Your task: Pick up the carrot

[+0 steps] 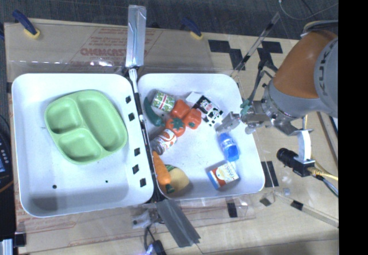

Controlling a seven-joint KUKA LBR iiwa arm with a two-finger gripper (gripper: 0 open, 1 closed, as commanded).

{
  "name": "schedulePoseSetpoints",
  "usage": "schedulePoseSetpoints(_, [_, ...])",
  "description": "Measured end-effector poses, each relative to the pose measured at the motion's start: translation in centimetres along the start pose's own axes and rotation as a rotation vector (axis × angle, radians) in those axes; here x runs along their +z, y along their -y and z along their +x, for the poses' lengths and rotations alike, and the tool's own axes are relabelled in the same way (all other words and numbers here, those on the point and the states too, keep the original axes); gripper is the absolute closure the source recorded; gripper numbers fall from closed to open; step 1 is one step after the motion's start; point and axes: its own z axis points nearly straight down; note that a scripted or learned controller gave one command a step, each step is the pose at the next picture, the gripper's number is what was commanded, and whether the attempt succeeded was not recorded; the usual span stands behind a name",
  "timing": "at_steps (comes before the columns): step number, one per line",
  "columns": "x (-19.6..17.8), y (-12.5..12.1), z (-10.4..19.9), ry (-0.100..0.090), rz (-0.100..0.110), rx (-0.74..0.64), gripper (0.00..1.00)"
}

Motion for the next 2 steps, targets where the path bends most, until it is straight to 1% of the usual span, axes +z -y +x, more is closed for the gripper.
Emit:
schedulePoseSetpoints(1, [-1.8, 4.1, 6.6, 0.001, 0.000, 0.080, 0.00])
schedulePoseSetpoints(2, [-7.2, 4.3, 11.2, 0.003, -0.003, 0.278, 0.00])
